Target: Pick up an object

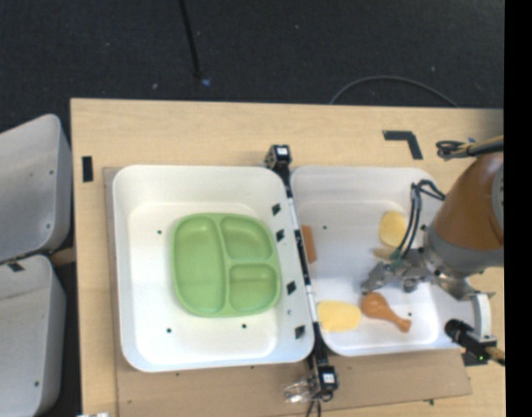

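Observation:
The right bin holds several items. An orange drumstick-shaped toy lies near its front wall, with a flat yellow piece just left of it. A round pale-yellow piece sits further back, and a small brown stick lies along the bin's left wall. My gripper hangs low in the right bin, between the round yellow piece and the drumstick, just behind the drumstick's thick end. Its fingers stand spread apart, open, with nothing between them.
The left bin bears a green divided plate. A black-clipped divider separates the two bins. The arm's orange band and cables overhang the right bin's right side. Grey chairs stand left of the bench.

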{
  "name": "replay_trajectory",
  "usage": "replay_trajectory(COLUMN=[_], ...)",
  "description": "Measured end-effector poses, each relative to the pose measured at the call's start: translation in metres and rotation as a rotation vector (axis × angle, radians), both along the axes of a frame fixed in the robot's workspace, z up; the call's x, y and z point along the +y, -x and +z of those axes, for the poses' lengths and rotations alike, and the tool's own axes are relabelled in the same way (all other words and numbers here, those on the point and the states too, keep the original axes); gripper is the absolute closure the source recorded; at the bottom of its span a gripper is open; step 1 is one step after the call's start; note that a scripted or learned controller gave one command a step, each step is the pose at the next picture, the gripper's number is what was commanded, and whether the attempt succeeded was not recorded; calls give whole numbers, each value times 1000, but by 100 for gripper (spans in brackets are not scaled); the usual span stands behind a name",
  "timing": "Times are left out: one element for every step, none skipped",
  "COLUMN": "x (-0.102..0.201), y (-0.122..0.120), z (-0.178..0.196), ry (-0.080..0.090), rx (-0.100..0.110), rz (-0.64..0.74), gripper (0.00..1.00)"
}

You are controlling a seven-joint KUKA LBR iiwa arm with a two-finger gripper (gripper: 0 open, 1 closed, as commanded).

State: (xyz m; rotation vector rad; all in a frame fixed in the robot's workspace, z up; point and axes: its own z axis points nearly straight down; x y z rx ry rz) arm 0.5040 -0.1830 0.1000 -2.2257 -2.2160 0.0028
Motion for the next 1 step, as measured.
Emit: replay_trajectory(x=[-1], y=[-1], z=[11], ry=[0], rx=[-4], rz=[-6], gripper=[100])
